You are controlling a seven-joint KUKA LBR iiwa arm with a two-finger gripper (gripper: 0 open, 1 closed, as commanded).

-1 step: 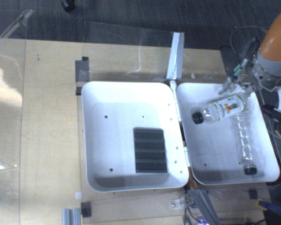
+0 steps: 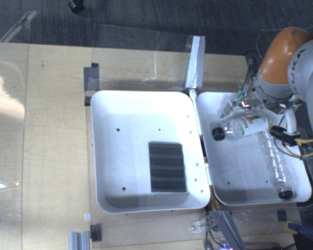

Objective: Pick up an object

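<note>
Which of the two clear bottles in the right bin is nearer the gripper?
The labelled bottle lying crosswise near the bin's top, black cap pointing left. It sits right by the gripper; the slimmer bottle runs along the right wall.

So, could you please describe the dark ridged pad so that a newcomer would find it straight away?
Look at the left bin of the two white bins on the bench. In its lower middle lies the pad, a flat dark rectangle with ridges running across it. It is the only item in that bin; the clear bottles with black caps lie in the right bin, near the arm.

clear plastic bottle (image 2: 243,127), wooden bench (image 2: 47,155)
</note>
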